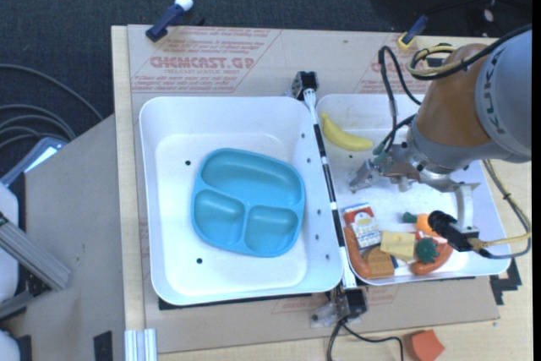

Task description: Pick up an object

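Observation:
My gripper [372,171] hangs low over the middle of the right bin [359,106], at the end of the grey arm [473,110] that reaches in from the right. A yellow banana [345,136] lies just up and left of it, apart from it. Below the gripper, an orange plate [362,260] bears a red-and-white carton [363,226], a yellow wedge [399,244], a brown cracker [381,264], a green broccoli piece [428,249] and an orange carrot [423,221]. I see nothing held in the gripper.
The left bin [161,127] holds a blue divided plate [247,200]. A black clamp rail [321,152] runs between the bins. A blue-handled tool [169,18] lies at the bench's back left. An orange block [424,344] sits below the front edge.

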You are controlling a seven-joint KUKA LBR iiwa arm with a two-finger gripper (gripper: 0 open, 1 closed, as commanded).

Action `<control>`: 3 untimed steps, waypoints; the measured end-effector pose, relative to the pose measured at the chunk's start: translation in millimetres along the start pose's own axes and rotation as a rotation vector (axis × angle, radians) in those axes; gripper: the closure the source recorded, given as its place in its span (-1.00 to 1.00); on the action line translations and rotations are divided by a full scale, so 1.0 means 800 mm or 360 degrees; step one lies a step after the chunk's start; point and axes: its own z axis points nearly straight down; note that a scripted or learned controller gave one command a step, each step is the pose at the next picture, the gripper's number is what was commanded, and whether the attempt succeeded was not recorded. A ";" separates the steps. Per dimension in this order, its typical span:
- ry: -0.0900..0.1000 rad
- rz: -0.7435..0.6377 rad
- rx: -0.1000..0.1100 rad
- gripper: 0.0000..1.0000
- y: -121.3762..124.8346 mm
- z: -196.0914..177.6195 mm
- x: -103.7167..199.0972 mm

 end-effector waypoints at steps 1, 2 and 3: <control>-0.0002 -0.0001 -0.0006 -1.00 0.020 0.023 -0.027; -0.0002 -0.0003 -0.0007 -1.00 0.113 0.022 -0.027; -0.0003 -0.0005 -0.0010 1.00 0.114 0.009 -0.027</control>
